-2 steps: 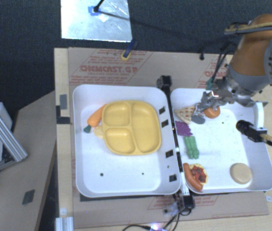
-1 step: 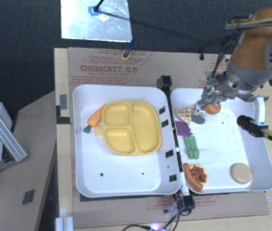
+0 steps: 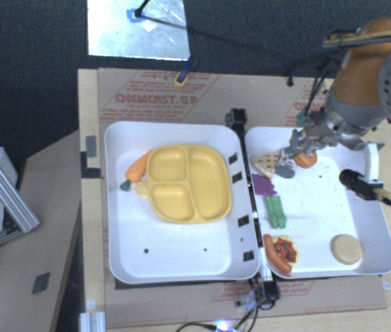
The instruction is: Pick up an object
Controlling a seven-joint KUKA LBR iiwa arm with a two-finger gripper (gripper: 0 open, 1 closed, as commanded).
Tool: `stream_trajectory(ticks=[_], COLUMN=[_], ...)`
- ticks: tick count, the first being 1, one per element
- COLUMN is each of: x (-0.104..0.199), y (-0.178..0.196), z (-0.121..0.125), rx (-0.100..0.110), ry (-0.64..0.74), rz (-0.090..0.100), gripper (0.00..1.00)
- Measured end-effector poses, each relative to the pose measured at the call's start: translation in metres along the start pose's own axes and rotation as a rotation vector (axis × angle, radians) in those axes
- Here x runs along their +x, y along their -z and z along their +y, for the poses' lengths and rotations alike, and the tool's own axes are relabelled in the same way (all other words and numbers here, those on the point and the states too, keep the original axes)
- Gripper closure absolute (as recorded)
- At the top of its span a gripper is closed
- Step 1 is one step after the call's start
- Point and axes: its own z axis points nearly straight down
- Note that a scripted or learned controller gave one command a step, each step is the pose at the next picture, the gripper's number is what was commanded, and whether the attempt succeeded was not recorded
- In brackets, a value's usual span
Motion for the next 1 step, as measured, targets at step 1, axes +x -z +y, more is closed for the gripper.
stream_trajectory(ticks=[1], x=[-0.0017], y=[0.0134], z=[-0.0124], rx=[0.000], ry=[0.000], rz=[0.001], gripper=[1.00])
